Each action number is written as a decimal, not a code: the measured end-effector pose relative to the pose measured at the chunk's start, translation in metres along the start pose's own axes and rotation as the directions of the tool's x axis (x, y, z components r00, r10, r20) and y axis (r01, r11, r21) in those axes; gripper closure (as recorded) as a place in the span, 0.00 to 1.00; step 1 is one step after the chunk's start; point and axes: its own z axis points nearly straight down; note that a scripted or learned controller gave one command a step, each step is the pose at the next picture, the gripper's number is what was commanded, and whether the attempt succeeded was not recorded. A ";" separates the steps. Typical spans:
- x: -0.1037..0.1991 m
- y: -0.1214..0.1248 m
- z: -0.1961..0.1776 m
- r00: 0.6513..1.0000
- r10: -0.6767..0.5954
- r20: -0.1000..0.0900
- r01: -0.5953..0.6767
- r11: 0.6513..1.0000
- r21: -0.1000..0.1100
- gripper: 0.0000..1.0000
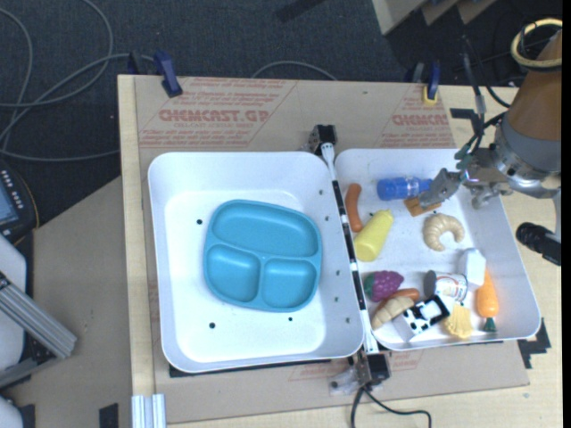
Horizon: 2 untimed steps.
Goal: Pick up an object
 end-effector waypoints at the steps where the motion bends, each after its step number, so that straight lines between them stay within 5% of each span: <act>1: 0.003 0.030 0.123 1.000 -0.002 0.006 0.002 1.000 -0.007 0.00; 2: 0.045 0.091 0.129 1.000 0.003 0.007 -0.004 0.999 0.032 0.00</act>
